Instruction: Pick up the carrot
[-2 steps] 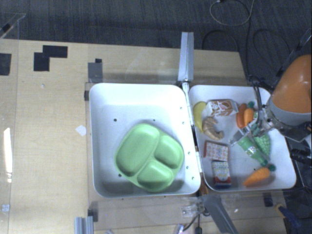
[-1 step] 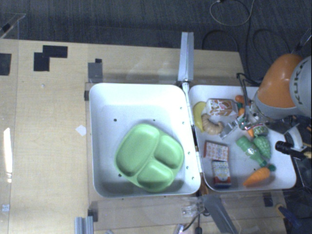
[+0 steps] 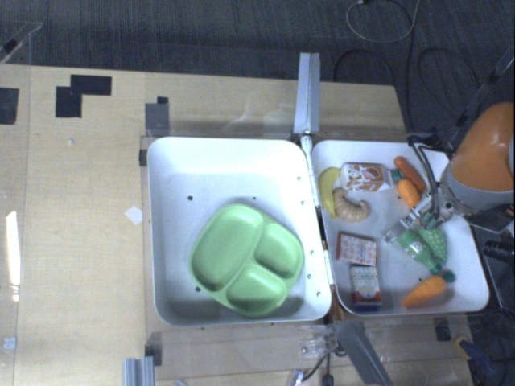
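The carrot point(image 3: 424, 291), orange with a small green top, lies near the front right corner of the right bin point(image 3: 475, 296). My gripper point(image 3: 422, 213) hangs over the middle right of that bin, reaching in from the right below the orange wrist band. It is behind the carrot, about a hand's width away, and sits over a clear packet point(image 3: 401, 235) and a green leafy item point(image 3: 433, 243). Nothing orange shows in the gripper.
The right bin also holds a banana point(image 3: 327, 191), a croissant point(image 3: 352, 209), a printed box point(image 3: 363, 177), two small orange-red pieces point(image 3: 408, 182) and two flat packets point(image 3: 358, 249). A green divided plate point(image 3: 248, 257) lies in the left bin point(image 3: 173, 215).
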Motion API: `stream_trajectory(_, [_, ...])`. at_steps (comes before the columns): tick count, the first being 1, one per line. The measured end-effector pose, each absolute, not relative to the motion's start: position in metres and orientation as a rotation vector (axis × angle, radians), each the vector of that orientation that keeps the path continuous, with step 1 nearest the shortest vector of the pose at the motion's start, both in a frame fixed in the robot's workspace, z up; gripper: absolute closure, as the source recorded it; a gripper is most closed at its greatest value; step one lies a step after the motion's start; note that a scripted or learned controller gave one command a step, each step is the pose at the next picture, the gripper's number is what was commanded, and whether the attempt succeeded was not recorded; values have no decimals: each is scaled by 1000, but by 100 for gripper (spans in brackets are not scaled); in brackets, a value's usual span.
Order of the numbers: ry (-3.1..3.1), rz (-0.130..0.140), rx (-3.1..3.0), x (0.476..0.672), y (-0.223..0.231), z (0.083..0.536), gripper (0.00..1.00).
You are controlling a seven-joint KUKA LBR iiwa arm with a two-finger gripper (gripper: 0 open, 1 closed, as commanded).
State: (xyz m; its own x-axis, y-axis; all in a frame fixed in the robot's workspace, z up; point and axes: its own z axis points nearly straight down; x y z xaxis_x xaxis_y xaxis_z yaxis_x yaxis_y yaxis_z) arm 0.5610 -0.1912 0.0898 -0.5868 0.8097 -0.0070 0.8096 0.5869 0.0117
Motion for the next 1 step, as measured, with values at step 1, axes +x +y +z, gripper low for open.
stream_trajectory(1, [2834,6,1352,593,-185,89,0])
